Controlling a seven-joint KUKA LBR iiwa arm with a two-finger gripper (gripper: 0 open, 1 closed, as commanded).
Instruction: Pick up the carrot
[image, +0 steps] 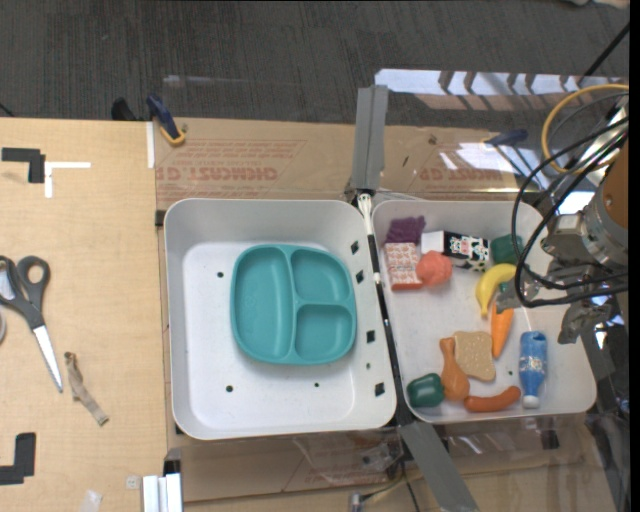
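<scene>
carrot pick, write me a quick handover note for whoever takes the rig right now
Tool: at the right edge of the right bin, above the toys; whether it is open or shut cannot be told.
Carrot: lies in the right bin, just below the banana, beside the bread slice and left of the blue bottle.
Left bin: holds the teal divided plate.
Done: nothing; the carrot is not lifted.
Left: bring the tool over the carrot, grasp, lift.

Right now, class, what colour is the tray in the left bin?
Teal, seen best in the camera view: the tray.
</scene>
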